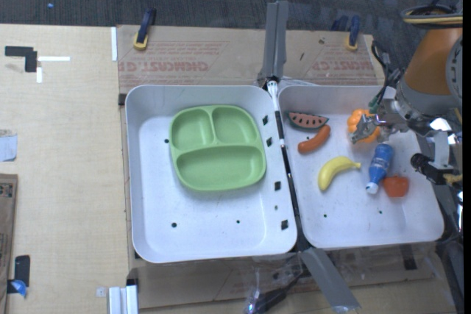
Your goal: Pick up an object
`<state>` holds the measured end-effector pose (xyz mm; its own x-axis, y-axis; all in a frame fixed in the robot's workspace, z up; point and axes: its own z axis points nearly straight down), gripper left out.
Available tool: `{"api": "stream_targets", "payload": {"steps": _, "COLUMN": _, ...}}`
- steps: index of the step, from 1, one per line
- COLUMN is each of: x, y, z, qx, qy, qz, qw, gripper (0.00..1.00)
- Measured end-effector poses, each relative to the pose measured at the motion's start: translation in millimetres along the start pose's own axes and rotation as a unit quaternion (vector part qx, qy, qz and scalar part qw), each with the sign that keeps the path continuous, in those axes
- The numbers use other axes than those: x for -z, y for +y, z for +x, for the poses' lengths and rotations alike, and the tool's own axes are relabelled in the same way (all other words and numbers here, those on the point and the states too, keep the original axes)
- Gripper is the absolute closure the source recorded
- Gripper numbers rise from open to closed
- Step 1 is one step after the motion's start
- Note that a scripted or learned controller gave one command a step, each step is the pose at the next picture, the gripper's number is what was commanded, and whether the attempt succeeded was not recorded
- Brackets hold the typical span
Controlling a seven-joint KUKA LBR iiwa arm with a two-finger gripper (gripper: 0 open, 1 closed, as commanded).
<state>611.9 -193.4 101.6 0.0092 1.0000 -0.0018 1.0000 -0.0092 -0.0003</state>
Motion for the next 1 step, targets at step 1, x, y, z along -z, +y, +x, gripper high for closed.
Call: {"api": "stream_targets", "payload": {"steps": 1, "x": 181.0, "y": 46.7, "z": 23.5, "qx": -0.129, "qy": 0.0, "qz": 0.001, "qw": 0.9916, "gripper": 1.0}}
